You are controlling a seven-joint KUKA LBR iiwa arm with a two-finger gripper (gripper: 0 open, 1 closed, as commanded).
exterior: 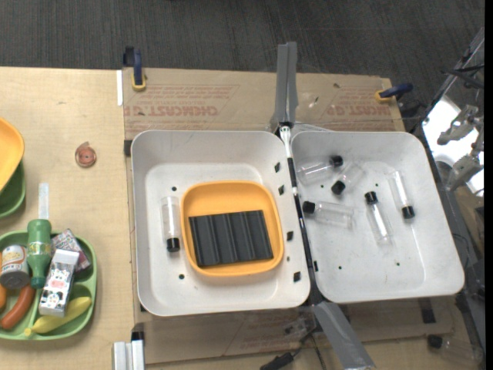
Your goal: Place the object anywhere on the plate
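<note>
At the far left edge of the tabletop (69, 99) sits an orange bowl (8, 149) nested in a green one. Below it is a green dish (81, 311) crowded with toy food: a green bottle (38, 249), a small can (13, 260), a sausage (15, 308), a banana (58, 318) and a printed carton (55, 282). A small pink round thing (86, 155) lies alone on the bare wood, between the bowl and the bins.

A sheet of cardboard (208, 99) lies under both bins, with a blue clamp (132, 62) at its far left corner and another (394, 92) at its far right.

In the left bin (146, 284), a clear vial (169, 220) lies flat near the left wall, its black cap pointing toward the near side. It is just beside the left rim of the orange plate (231, 193), on the bin floor and not on the plate. The plate sits in the middle of this bin and carries a dark grey ribbed insert (231, 237).

In the right bin (431, 280), more black-capped clear vials lie scattered in the far half. One vial (317, 169) is near the far left corner, and another (330, 214) lies nearer the camera by the left wall. A loose-looking black cap (338, 186) lies between those two; I cannot tell whether it belongs to a tube. Two more vials (377, 218) (402, 193) lie side by side, apart, toward the right
</note>
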